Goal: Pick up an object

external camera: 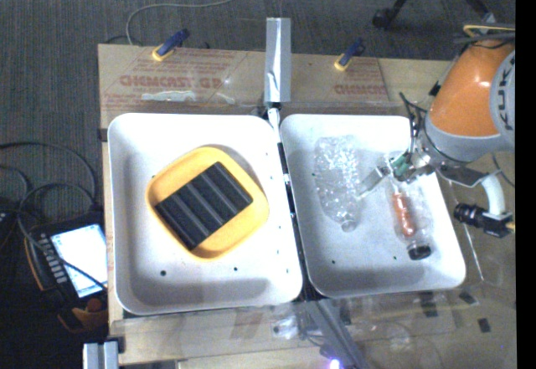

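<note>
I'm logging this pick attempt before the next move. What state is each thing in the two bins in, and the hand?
Yellow tray with black ribbed insert: lying flat in the left bin, turned at an angle.
Clear crinkled plastic bottle: lying on its side in the right bin, untouched.
Small bottle with amber contents: lying down, dark cap toward the near edge.
Hand: low over the right bin, just above the small bottle; grip unclear.

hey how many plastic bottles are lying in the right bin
2. A crumpled clear bottle lies in the middle of the right bin. A small bottle with brownish contents and a dark cap lies nearer the arm, close to the gripper.
</note>
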{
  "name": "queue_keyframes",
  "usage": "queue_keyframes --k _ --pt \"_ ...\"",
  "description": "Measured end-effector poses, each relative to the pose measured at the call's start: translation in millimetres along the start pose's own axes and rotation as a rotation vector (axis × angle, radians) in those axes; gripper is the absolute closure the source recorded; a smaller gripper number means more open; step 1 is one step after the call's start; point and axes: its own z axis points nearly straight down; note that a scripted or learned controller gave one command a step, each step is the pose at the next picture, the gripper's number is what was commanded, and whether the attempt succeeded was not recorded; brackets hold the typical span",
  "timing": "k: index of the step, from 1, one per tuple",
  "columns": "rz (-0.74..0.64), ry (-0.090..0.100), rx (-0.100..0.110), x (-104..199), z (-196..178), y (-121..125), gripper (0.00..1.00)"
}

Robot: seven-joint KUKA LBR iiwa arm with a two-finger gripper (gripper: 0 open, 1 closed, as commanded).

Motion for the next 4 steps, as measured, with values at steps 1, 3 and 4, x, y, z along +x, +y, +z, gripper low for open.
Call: queue_keyframes --k 1,3,4 --pt "-0.067 -0.012 -0.028 -18 17 4 0.0" --pt "-0.084 -0.02 -0.04 -25 21 5 0.0" --pt "-0.068 -0.009 -0.04 -13 27 16 0.0"
